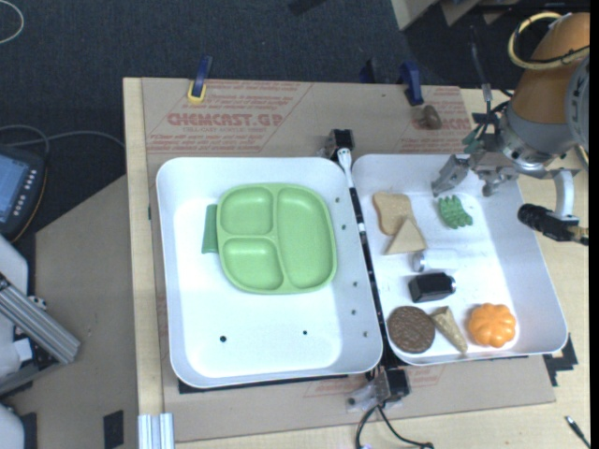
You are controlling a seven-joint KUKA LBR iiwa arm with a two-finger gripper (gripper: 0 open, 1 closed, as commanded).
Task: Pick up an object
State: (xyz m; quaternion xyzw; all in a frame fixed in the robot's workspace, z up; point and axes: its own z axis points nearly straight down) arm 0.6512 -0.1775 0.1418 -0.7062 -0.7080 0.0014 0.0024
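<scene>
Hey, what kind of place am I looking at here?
Probably a robotics lab test bench, not a kitchen: a robot arm reaches over two white bins, toy food like a pumpkin fills one, and clamps hold the board.

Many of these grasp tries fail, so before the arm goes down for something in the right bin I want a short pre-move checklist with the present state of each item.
1. Gripper carries nothing: ok, no item shows between its parts.
2. Gripper open enough to grasp: cannot tell from this view.
3. A target lies close: ok, the green toy lies just below the gripper in the right bin.
4. Target stands apart from neighbours: ok, white floor shows between it and the tan wedges.
5. Gripper centred over the green toy: cannot tell; the slanted view hides the true offset.
6. Other items out of the way: ok, the orange pumpkin lies at the near end.
</scene>
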